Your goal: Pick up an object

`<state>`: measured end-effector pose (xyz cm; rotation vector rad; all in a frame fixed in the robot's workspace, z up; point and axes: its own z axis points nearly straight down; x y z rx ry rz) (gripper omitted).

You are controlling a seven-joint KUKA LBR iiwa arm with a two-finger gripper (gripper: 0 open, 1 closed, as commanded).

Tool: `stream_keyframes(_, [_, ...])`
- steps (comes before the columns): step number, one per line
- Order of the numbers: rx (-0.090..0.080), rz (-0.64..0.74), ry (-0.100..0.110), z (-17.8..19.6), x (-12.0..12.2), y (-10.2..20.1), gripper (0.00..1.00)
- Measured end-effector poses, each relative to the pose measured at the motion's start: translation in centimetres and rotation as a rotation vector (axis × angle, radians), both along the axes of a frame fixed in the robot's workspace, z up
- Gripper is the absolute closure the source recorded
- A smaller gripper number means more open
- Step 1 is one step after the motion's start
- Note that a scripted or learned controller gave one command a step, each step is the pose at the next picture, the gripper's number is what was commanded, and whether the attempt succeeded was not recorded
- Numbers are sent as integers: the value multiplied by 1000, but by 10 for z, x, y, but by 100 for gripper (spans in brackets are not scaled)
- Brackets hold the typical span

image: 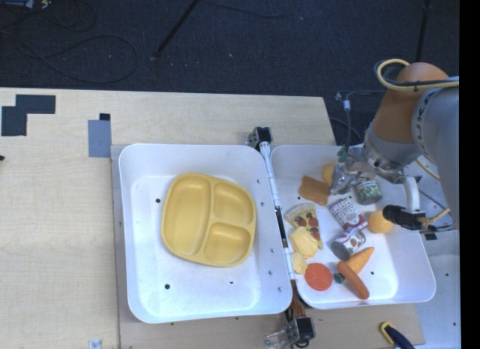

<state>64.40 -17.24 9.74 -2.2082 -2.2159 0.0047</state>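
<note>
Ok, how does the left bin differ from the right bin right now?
The left bin carries one big item, a yellow divided plate, while the right bin carries many small toy foods, such as a pizza slice, a red disc and a carrot. The tool sits over the right bin; the left bin has no arm above it. Both are shallow, white and side by side.
</note>
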Motion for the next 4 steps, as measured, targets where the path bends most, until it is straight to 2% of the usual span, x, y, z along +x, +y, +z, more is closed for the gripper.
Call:
stream_keyframes(1, [-1,1,-11,2,3,1,0])
stream_keyframes(2, [0,1,-3,9,1,0,100])
stream_keyframes(3, [0,2,-7,10,2,0,0])
stream_keyframes(4, [-4,-5,2,-11,-2,85,0])
